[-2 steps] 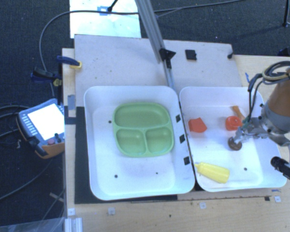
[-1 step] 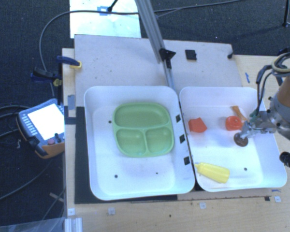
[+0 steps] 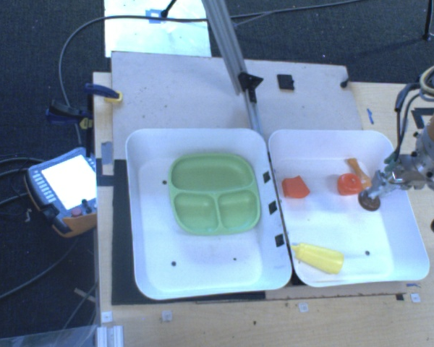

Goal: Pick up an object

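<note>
Your tabletop (image 3: 304, 89) carries two white bins: one green tray (image 3: 215, 193), two orange pieces, one yellow piece (image 3: 319, 257). End effector (image 3: 370, 198) grip: cannot tell.

Two white bins sit side by side on a pale tan desk (image 3: 202, 85). The left bin (image 3: 148, 266) holds a light green divided plate (image 3: 215, 194). In the right bin (image 3: 405, 259), a small red-orange block (image 3: 296, 187) lies nearest that plate; farther from it are a round orange-red piece (image 3: 349, 184) with a lighter orange stick (image 3: 356, 168), and a yellow object (image 3: 319, 257) below. The claw (image 3: 371, 197) is metallic grey with a dark brownish tip. The floor (image 3: 36, 42) is dark blue-black carpet.
</note>
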`<state>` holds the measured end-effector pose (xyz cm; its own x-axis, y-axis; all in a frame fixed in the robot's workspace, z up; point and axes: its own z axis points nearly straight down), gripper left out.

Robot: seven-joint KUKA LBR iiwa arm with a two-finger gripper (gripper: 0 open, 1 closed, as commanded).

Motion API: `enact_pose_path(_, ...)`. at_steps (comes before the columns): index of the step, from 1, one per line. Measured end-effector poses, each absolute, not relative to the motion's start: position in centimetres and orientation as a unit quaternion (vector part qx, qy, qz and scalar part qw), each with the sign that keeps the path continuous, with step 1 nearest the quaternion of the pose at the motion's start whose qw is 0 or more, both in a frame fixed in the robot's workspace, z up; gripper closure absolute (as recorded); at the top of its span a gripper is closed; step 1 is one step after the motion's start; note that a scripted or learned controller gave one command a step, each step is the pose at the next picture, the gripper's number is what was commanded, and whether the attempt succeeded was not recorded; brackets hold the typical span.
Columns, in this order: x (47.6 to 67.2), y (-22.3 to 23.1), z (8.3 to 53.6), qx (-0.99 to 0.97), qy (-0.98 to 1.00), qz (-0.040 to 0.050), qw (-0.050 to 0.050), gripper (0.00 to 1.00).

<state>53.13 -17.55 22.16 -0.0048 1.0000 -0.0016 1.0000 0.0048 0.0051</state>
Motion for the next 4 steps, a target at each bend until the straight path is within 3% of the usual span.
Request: enact_pose_path(4, 59.9, 3.8, 20.3, 0.703, 0.711, 0.0017, 0.0, 1.0)
